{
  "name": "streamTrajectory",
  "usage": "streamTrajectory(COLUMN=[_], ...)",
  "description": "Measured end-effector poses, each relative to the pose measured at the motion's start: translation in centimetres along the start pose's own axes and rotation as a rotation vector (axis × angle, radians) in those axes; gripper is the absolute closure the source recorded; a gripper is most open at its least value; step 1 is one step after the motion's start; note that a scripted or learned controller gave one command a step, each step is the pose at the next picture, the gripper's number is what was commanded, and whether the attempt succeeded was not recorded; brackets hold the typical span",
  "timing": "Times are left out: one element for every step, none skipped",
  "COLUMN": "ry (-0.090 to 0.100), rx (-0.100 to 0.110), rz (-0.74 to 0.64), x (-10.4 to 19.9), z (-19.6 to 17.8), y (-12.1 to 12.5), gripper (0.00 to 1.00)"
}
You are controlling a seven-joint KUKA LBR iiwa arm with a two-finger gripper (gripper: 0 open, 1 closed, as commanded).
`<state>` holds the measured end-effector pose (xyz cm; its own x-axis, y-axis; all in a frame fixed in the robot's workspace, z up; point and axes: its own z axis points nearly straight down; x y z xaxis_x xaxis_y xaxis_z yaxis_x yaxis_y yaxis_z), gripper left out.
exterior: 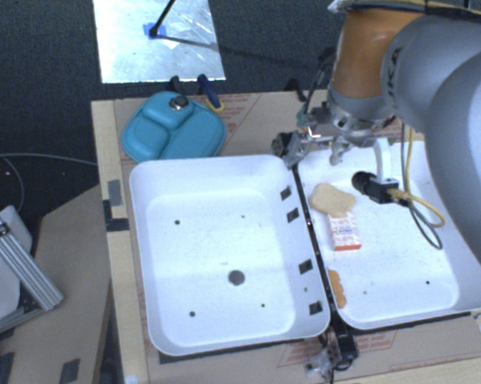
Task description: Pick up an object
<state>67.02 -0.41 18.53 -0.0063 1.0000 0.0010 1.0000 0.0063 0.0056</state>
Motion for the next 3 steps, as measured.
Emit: streamTrajectory(ry=[0.002,0.001,-0.002], rx=[-0.006,0.005,0.013], rz=[-0.003,-0.002,0.010], x=[4.6,10.9,6.3], z=[-9.5,-5.6,-3.1], y=[-1.2,-1.8,-9.2], gripper=[0.00,0.00,0.00])
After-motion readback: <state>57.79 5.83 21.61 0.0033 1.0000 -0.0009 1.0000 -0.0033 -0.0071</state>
